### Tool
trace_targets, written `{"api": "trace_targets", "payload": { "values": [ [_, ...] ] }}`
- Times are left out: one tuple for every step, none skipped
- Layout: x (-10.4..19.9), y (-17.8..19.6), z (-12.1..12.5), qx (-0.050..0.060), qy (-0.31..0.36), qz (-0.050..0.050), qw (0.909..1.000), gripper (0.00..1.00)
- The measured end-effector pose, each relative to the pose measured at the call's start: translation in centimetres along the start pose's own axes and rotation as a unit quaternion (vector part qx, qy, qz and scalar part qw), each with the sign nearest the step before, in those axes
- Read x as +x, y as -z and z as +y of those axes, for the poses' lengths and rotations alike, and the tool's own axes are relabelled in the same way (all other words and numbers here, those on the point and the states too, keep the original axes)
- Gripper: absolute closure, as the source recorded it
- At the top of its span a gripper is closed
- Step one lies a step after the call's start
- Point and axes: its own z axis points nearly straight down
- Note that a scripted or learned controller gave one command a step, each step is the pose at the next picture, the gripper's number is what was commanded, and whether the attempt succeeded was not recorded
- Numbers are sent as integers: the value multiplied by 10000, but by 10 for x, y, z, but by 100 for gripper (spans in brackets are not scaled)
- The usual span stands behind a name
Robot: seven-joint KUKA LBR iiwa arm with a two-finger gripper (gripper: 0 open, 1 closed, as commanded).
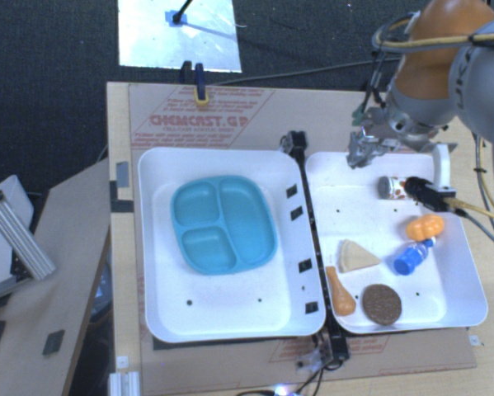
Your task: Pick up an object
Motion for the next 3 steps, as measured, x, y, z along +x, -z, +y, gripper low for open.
{"api": "trace_targets", "payload": {
  "values": [
    [49, 6, -9, 6, 9, 8, 10000, 100],
    [106, -6, -16, 9, 13, 9, 10000, 100],
    [162, -6, -6, -2, 12, 11, 10000, 100]
  ]
}}
